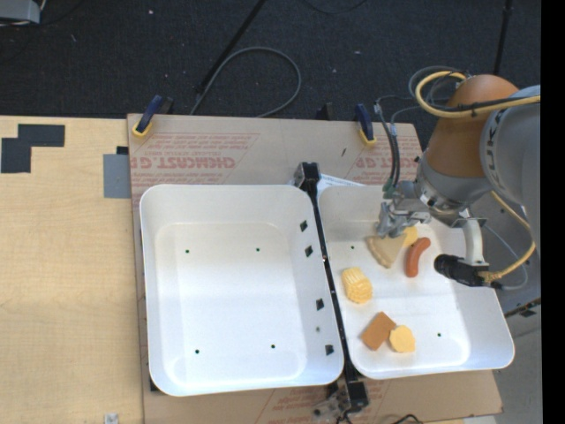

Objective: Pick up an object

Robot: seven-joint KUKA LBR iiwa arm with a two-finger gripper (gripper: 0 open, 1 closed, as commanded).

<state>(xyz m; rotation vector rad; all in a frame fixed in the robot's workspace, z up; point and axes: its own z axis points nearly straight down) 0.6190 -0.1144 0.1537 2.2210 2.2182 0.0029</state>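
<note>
The jaws (395, 225) hang low in the right bin (494, 343), right over a tan wedge (384, 252) that lies just below them. I cannot tell how they are set. A sausage (415, 257) lies just beside the wedge.

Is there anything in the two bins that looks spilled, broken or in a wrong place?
Nothing stands out. The toy food pieces lie loose in the right bin: a corn cob, a sausage, a beige wedge, a brown piece touching a yellow round piece. The gripper is low over the wedge. No piece looks damaged.
</note>
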